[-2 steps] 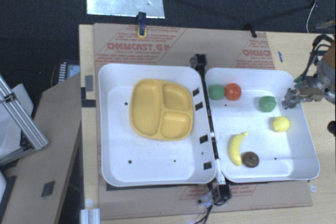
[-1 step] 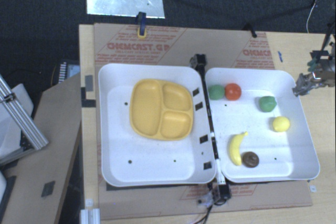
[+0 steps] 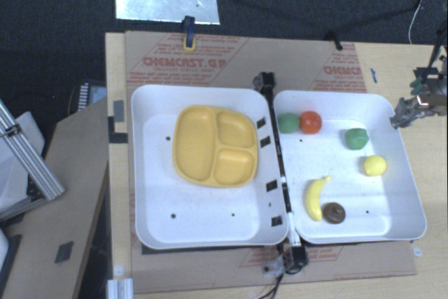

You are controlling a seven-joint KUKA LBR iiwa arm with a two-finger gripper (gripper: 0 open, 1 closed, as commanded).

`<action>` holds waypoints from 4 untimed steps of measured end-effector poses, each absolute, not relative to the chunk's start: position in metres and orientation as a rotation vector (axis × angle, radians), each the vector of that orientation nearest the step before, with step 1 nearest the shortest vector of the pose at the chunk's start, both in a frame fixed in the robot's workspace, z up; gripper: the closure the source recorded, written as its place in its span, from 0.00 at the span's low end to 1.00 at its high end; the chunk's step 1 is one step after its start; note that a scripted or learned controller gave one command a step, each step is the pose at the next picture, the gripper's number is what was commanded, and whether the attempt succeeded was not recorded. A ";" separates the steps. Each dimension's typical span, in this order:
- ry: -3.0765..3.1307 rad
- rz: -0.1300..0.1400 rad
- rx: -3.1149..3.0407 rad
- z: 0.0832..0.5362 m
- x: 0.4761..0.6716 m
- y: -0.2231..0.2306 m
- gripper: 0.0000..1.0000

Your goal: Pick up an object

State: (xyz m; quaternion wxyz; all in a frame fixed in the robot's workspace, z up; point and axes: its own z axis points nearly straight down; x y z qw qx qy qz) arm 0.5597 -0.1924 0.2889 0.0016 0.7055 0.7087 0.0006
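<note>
Right white bin (image 3: 399,150): yellow plastic banana (image 3: 316,197) touching brown round doughnut (image 3: 334,213) near front; yellow lemon (image 3: 375,165) and green lime (image 3: 356,138) toward right; green ball (image 3: 288,122) beside red tomato (image 3: 310,122) at back left. Left white bin (image 3: 150,171): yellow divided plastic plate (image 3: 214,145). Grey gripper (image 3: 409,110) above right bin's far right rim, holding nothing visible; opening impossible to tell.
</note>
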 end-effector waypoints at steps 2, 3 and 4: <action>2.233 0.004 2.210 0.258 0.549 -0.086 1.00; 2.232 0.003 2.211 0.258 0.540 -0.043 1.00; 2.233 0.002 2.212 0.250 0.523 0.002 1.00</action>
